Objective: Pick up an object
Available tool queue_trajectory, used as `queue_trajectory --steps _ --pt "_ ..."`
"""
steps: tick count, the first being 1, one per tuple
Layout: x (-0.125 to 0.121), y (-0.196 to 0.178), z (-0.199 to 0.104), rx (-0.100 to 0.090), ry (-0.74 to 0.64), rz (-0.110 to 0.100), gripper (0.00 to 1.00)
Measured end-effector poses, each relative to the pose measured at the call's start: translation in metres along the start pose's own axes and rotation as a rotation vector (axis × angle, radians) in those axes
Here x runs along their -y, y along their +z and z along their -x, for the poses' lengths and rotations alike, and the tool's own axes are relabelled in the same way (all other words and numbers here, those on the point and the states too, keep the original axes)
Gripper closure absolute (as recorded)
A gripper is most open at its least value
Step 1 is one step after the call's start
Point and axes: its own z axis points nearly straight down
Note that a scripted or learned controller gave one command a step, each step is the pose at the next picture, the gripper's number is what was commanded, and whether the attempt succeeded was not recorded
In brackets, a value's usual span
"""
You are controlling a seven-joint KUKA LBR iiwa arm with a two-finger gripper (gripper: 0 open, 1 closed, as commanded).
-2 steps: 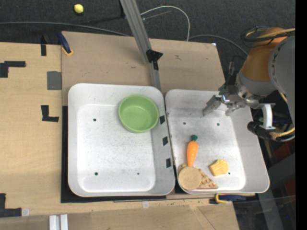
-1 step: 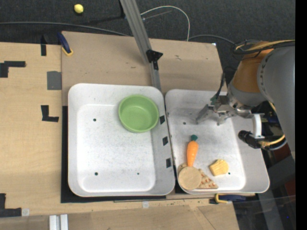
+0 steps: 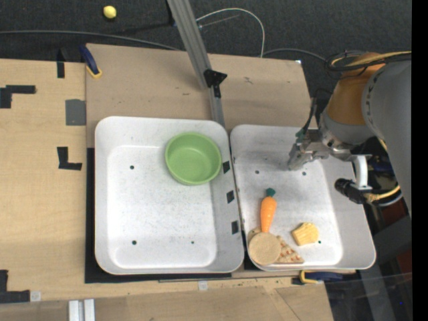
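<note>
- Carrot is lying in the right bin, near its front, just above a round cracker; a yellow cheese wedge is sitting to their right.
- Green bowl is resting in the left bin, upper right.
- Gripper is hovering over the right bin's back part, holding nothing; finger spread cannot be made out.

The bench has a pale wooden top, with some black tape marks near its left edge and a grey patch close by. A darker brown board lies on it toward the far edge. Two shallow white bins stand directly on the bench, side by side and touching: the left bin sits about in the middle, the right bin toward the right edge. A blue and yellow clamp grips the board's far left corner.
</note>
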Motion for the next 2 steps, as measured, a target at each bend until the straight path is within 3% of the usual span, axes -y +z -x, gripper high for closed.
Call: queue_trajectory --steps 2 --pt "0.007 -0.111 -0.001 0.001 0.002 0.007 1.00"
